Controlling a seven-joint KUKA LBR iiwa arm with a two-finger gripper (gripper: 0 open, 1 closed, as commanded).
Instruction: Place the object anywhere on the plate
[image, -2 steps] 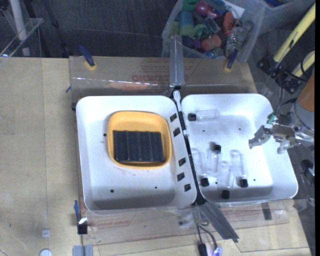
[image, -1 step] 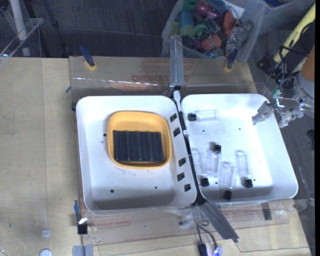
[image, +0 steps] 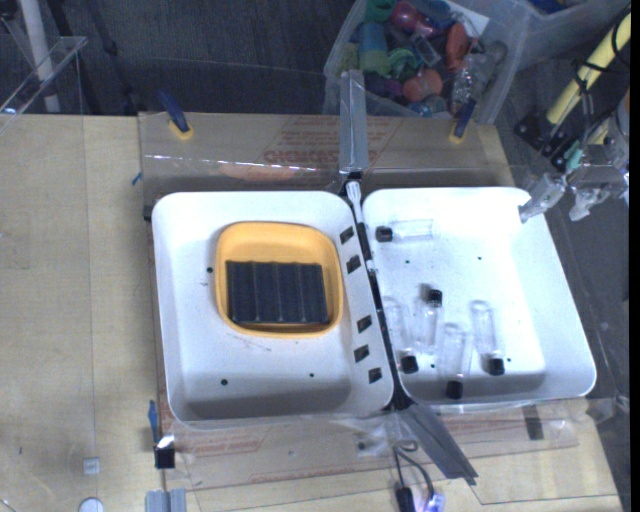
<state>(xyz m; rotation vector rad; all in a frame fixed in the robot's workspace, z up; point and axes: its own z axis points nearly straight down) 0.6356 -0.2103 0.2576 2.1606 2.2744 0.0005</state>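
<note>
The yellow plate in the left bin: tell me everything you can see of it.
The yellow plate is a rounded-square dish, plastic-looking, lying flat in the left bin slightly toward its far side. A dark ribbed rectangular slab covers most of its middle, leaving the raised rim visible all round. Nothing else touches it.

You are looking down at a pale wooden worktop (image: 70, 300) that runs across the whole view. Behind it, along the top, the backdrop is dark (image: 200, 45). At the upper middle stands a clear plastic tub (image: 425, 50) crammed with bright toys in red, green, blue and orange. A sheet of clear acrylic (image: 40, 70) leans at the upper left corner. Two blue clamps (image: 178, 122) grip the worktop's far edge, one on each side. Light falls evenly, with soft shadows.
</note>
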